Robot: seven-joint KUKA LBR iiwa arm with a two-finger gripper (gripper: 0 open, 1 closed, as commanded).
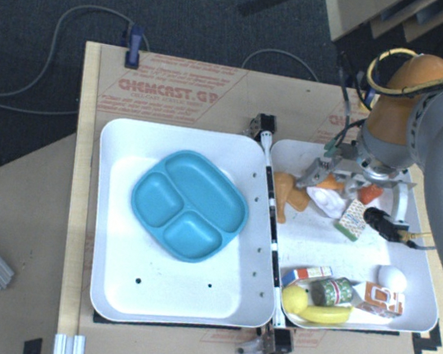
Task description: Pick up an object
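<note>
My gripper (pixel 347 176) hangs low over the far end of the right bin (pixel 422 268), below the orange band of the arm. Just beneath and in front of it lie a crumpled white piece (pixel 325 201), a small orange-red thing (pixel 370 192) and a green-and-white box (pixel 353 220). An orange toy (pixel 283 193) rests against the bin's left wall. Nothing can be seen held in the gripper.
At the near end of the right bin lie a yellow banana (pixel 315 311), a small can (pixel 333 292), a red-and-white box (pixel 308 274), an orange-white packet (pixel 385 300) and a white ball (pixel 392 278). The left bin (pixel 110 263) holds a blue divided plate (pixel 189 205).
</note>
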